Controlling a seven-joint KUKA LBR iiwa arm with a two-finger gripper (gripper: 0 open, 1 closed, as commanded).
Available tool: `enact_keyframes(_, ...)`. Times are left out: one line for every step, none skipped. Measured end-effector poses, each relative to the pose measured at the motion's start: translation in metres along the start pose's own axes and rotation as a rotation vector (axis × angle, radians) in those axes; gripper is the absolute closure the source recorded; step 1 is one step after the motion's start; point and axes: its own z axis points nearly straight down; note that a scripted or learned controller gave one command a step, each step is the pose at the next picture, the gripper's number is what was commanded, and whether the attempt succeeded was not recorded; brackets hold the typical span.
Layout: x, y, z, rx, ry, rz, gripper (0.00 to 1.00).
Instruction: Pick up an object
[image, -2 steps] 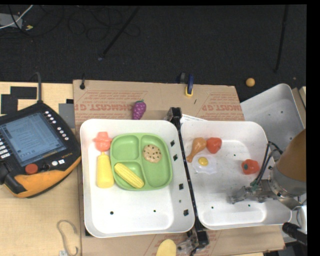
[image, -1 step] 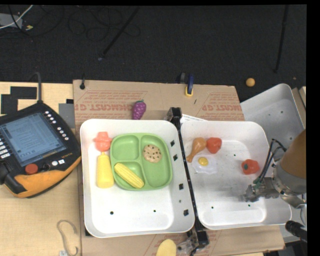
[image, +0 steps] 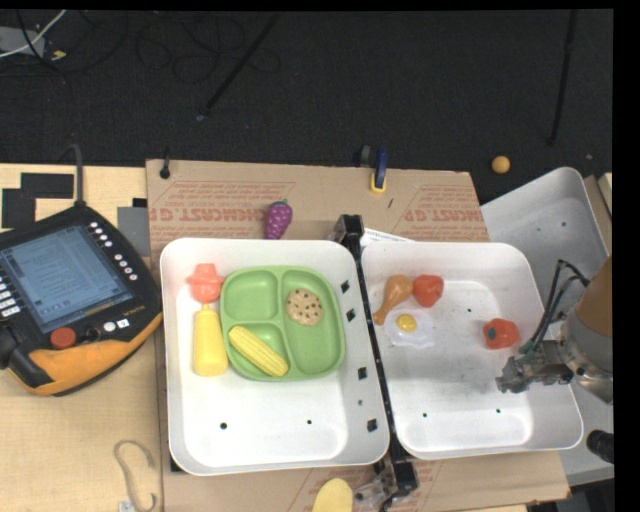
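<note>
Here, two white bins sit side by side in the lower middle of the frame on a sheet of brown cardboard (image: 320, 205). The left bin (image: 262, 420) holds a green divided plate (image: 283, 325) in its upper half; a cookie (image: 304, 306) lies in the plate's upper right compartment and a corn cob (image: 258, 350) lies slanted in its lower compartment. Just left of the plate stands a yellow bottle (image: 208, 342), with a pink-orange toy (image: 204, 283) above it near the bin's upper left corner.

The right bin (image: 460, 425) holds a chicken drumstick (image: 394, 296) in its upper left part, a red pepper (image: 427, 289) touching or just beside it, and a fried egg (image: 408, 326) below them. A red tomato (image: 501, 333) lies apart toward the bin's right side.

The gripper (image: 520, 375) is low at the right side of the right bin, just below and right of the tomato, not touching it. Whether its fingers are open or closed cannot be told; nothing is seen between them.

At the far left of the frame rests a control tablet (image: 68, 290) with an orange underside. A purple grape bunch (image: 278, 218) lies on the cardboard above the left bin, and a yellow lemon (image: 333, 495) sits at the bottom edge.
</note>
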Motion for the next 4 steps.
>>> enact_keyframes(-0.002, 0.006, -0.062, -0.003, -0.002, 0.0, 1.0)
enact_keyframes(-0.003, 0.006, -0.073, 0.002, 0.0, 0.0, 1.0)
enact_keyframes(0.036, 0.042, -0.061, 0.003, 0.002, -0.004, 1.0)
enact_keyframes(0.076, 0.077, -0.076, 0.001, 0.002, -0.004, 1.0)
